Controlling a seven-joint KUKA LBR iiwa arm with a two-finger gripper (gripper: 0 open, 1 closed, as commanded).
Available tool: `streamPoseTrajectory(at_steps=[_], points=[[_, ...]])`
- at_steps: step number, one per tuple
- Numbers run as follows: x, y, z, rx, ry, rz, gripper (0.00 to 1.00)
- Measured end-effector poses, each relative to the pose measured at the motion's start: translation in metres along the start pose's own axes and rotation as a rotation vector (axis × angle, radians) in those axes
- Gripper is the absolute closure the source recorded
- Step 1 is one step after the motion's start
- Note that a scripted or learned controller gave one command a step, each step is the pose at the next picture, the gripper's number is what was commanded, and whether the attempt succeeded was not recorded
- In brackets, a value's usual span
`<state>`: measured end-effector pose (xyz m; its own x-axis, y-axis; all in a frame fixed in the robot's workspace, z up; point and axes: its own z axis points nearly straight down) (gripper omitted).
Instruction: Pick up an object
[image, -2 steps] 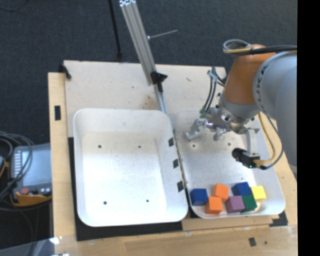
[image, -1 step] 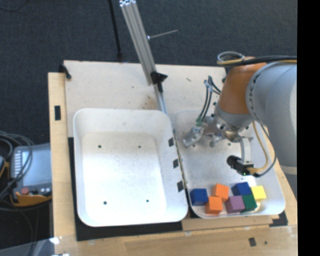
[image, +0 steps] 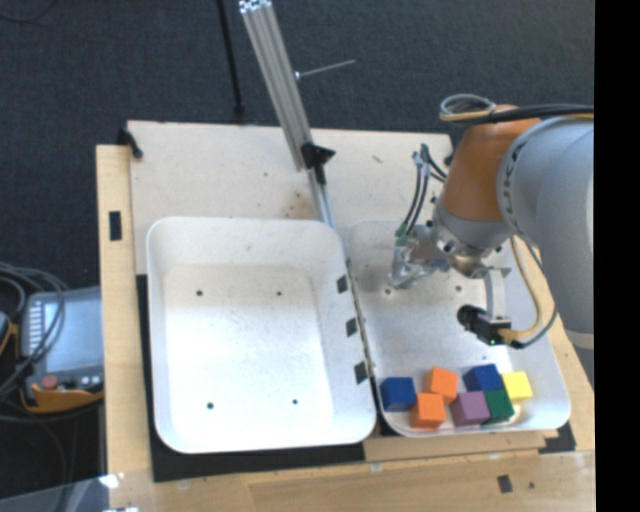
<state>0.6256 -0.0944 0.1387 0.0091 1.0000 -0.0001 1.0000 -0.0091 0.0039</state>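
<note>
1. The task objects are small coloured cubes clustered at the near edge of the right bin (image: 400, 310): a blue cube (image: 398, 392), two orange cubes (image: 443, 381) (image: 430, 409), a purple cube (image: 469, 408), a green cube (image: 499, 405), a dark blue cube (image: 484, 377) and a yellow cube (image: 517, 385).
2. The cubes are judged to be light, rigid and not fragile. Flat opposite faces offer the proper hold.
3. The blue cube is recommended, as its left face is free; the others are packed touching one another.
4. The claw (image: 403, 272) hangs over the far part of the right bin, well apart from the cubes.
5. Whether the claw is spread or pressed together cannot be told; nothing is seen in it.
6. The left bin (image: 165, 240) rests beside it on the desk (image: 200, 150).
</note>
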Motion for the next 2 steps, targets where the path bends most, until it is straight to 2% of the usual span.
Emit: streamPoseTrajectory(at_steps=[2], points=[[-0.005, 0.020, -0.105, -0.004, -0.001, -0.014, 1.00]])
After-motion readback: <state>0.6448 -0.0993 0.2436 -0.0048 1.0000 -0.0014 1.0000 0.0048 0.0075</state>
